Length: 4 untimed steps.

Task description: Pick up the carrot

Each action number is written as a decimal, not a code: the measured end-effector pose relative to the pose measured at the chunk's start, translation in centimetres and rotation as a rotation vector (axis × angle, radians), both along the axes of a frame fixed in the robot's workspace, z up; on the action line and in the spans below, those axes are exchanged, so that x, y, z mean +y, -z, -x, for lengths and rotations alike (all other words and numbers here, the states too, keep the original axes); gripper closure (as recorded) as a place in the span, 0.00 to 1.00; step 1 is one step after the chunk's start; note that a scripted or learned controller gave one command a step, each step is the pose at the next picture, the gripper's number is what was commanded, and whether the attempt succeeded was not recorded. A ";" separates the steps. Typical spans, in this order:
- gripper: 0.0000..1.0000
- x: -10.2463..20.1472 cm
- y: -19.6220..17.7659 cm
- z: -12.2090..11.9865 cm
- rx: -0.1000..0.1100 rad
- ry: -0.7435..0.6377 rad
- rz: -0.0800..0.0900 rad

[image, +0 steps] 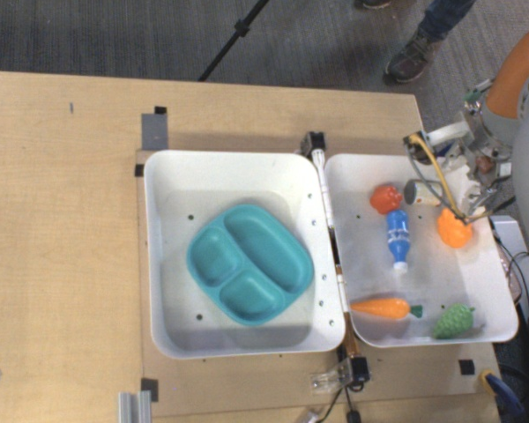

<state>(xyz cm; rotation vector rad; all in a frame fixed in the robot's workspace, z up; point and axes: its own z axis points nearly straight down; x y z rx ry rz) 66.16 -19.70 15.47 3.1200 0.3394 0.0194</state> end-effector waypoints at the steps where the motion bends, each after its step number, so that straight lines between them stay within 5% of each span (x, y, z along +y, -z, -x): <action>1: 0.00 -0.7 -6.4 -0.3 0.004 0.005 -0.001; 3: 0.00 -0.7 -9.1 -0.2 0.005 0.008 0.000; 4: 0.00 3.6 -5.1 10.2 0.009 0.012 -0.003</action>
